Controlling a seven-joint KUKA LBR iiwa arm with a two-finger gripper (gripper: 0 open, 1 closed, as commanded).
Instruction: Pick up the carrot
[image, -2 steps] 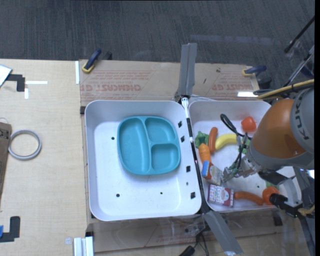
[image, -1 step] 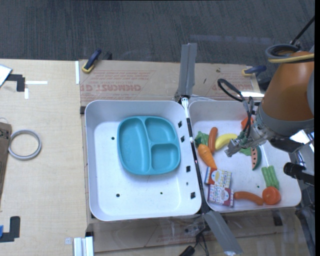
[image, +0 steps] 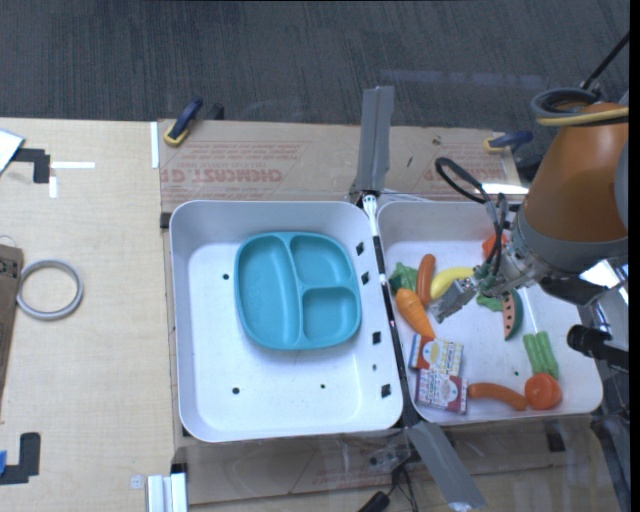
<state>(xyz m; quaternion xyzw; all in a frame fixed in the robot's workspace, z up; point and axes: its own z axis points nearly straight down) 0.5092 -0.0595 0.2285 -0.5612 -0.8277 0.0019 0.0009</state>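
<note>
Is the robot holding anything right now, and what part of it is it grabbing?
It cannot be told. The gripper hangs low in the right bin, just right of the carrot, and no toy can be seen in its grasp.

A blue plate (image: 298, 290) with three parts sits in the left white bin (image: 200, 400). The right bin (image: 440, 215) holds toy food: a yellow banana (image: 452, 277), a red sausage (image: 427, 275), a melon slice (image: 512, 316), a green bit (image: 541, 353), a tomato (image: 543, 391), a long orange piece (image: 497, 395) and a small packet (image: 440, 374). A roll of tape (image: 47, 289) lies on the wooden bench (image: 90, 400), far to the left. A blue clamp (image: 184, 120) sits at the back.
</note>
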